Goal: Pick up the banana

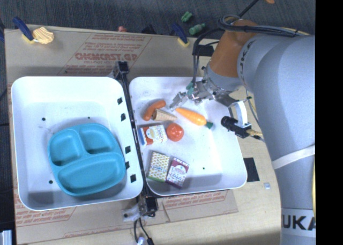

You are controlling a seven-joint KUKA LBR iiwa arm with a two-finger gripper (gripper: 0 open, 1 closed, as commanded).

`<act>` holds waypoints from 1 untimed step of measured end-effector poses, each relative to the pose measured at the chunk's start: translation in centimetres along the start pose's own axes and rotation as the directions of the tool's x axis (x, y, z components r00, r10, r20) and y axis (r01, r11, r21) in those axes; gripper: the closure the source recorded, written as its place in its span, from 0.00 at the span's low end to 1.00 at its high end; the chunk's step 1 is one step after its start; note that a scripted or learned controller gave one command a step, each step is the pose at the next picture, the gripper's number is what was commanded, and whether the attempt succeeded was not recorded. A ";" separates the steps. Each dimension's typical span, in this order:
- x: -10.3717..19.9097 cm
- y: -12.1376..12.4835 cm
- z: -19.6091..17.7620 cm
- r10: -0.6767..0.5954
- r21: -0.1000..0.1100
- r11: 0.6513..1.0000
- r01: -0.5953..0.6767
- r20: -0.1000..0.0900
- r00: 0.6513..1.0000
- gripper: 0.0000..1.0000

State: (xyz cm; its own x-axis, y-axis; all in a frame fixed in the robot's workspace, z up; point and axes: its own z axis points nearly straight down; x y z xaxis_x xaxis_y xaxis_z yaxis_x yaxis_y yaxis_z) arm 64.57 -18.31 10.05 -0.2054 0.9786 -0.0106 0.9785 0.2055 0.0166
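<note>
My gripper (183, 95) hangs over the back of the right bin (225, 177), just above the orange carrot (191, 115) and a cone-shaped toy (165, 113). Its two metal fingers (176, 101) look spread apart, so it stands open with nothing between them. The grey arm with its orange band (230, 51) reaches in from the right.
The right bin also holds a brown sausage (154, 108), a red tomato (174, 132), a small juice carton (154, 134) and two little boxes (168, 169). A blue divided plate (86, 158) lies in the left bin (32, 94). A yellow piece (43, 36) sits by a blue clamp at the bench's far left corner.
</note>
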 end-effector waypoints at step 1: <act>-0.6 -5.6 0.8 -0.223 0.017 0.975 0.224 -0.017 0.975 0.00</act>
State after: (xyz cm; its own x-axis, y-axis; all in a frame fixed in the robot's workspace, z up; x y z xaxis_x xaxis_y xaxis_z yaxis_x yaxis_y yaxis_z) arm 59.22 -20.04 9.17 -0.4190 0.9080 0.0026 0.9080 0.4191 -0.0034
